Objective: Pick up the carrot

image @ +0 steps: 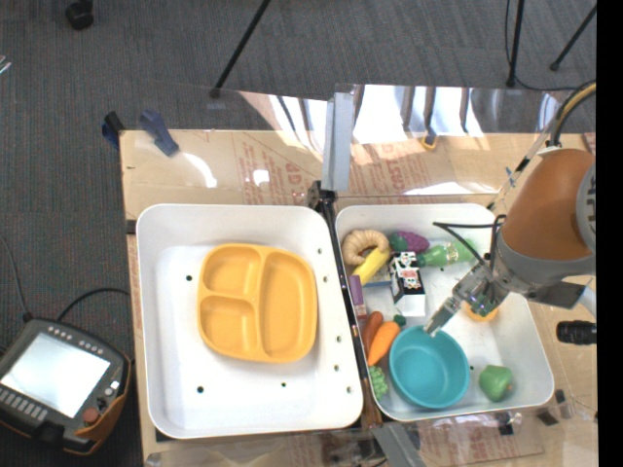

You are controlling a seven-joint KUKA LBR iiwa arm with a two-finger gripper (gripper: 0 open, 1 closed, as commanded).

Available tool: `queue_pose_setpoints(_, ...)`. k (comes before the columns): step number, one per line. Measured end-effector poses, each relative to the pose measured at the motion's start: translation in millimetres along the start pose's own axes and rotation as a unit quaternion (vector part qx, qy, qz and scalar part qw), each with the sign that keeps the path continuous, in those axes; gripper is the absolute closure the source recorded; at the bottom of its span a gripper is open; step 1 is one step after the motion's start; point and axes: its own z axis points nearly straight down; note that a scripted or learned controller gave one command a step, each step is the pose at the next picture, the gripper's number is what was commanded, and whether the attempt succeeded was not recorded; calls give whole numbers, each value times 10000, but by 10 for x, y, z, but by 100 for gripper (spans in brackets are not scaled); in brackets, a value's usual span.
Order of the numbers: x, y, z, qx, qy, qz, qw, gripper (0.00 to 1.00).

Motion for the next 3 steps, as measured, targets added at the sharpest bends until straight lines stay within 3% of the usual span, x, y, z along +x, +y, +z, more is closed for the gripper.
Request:
queue_pose_setpoints(1,863,86,40,-6,-10,-284,9996,0)
queue_pose_setpoints(2,581,391,379,9,-9,-839,9965,0)
queue_pose_setpoints(3,229,771,374,14,-14,-1780,9840,0)
